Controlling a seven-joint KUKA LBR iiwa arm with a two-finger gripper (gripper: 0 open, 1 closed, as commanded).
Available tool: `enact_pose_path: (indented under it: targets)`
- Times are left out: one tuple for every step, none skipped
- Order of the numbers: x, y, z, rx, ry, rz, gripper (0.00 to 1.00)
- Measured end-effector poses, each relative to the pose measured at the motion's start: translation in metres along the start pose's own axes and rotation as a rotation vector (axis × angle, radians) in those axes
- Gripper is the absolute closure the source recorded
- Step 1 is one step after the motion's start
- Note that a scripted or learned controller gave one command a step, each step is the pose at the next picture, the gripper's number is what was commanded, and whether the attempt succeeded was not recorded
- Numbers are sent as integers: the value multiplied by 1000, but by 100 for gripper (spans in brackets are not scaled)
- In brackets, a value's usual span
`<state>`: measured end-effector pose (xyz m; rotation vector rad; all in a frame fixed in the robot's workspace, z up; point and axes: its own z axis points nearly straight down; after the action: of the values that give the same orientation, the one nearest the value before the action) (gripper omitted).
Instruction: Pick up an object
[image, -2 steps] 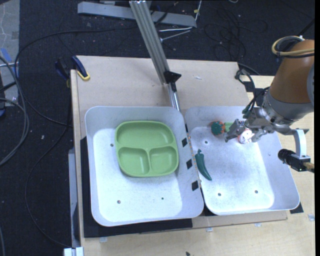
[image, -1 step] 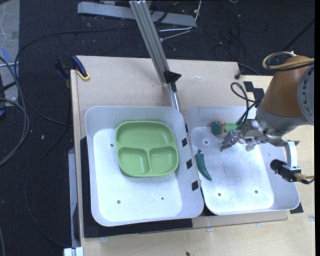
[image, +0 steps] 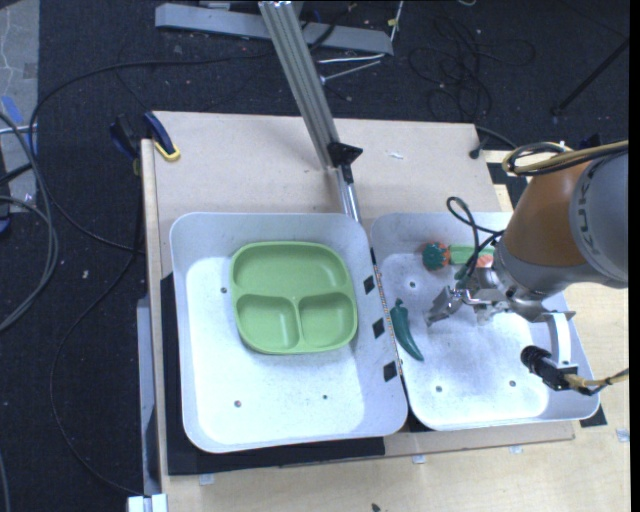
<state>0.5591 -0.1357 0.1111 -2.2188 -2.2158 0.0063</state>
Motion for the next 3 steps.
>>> enact_pose_path:
  targets:
    - [0, 2, -14, -7, -1, 0, 100]
    - [1, 6, -57, -12, -2, -3, 100]
    - [-4, 3, -119, -13, -3, -3, 100]
